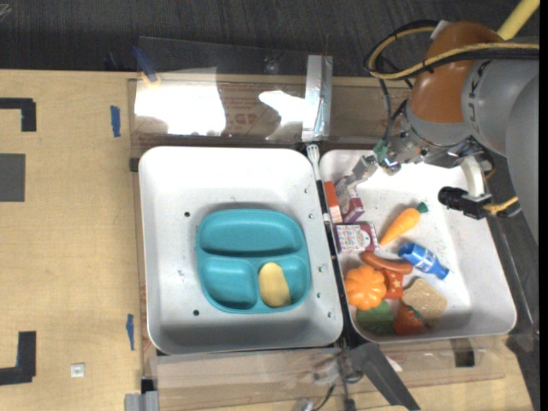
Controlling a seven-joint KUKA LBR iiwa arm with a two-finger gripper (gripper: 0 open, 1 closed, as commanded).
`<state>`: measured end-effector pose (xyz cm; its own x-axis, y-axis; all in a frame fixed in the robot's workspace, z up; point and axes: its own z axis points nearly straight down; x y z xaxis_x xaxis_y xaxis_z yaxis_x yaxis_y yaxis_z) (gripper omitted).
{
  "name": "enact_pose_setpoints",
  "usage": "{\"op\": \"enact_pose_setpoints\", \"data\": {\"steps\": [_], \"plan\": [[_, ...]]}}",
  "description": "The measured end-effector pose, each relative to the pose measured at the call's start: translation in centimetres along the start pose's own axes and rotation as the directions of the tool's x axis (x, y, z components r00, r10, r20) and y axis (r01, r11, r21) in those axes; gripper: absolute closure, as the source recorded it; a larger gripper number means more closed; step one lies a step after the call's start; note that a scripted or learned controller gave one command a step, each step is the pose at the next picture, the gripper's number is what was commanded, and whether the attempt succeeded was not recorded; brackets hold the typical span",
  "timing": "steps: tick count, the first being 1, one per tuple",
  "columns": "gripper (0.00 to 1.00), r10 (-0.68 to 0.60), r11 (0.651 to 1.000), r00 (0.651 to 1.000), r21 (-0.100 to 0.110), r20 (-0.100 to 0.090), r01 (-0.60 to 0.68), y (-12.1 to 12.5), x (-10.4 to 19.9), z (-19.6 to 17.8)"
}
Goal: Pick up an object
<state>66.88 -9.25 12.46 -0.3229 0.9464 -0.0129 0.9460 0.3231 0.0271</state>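
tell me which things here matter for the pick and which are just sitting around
Part of the job:
gripper, low over the far left corner of the right bin
candidates for picking there: carrot, blue bottle, orange pumpkin, bread slice

Just lying about:
left bin
teal divided tray in it
yellow lemon-like piece in the tray's near right compartment

robot lab, plywood bench (pixel 68 229) with blue tape marks, two white bins (pixel 163 178), toy food, cabled arm (pixel 479 92)
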Motion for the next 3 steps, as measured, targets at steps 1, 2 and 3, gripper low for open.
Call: {"op": "enact_pose_setpoints", "data": {"steps": [1, 2, 3], "plan": [[0.00, -0.060, 0.998, 0.998, 0.027, -0.012, 0.060, -8.8, -3.5, 2.7], [1.00, -0.064, 0.998, 0.998, 0.020, -0.011, 0.064, -8.4, -3.3, 1.5], [0.00, -0.064, 0.998, 0.998, 0.021, -0.012, 0.064, -8.4, -3.3, 1.6]]}}
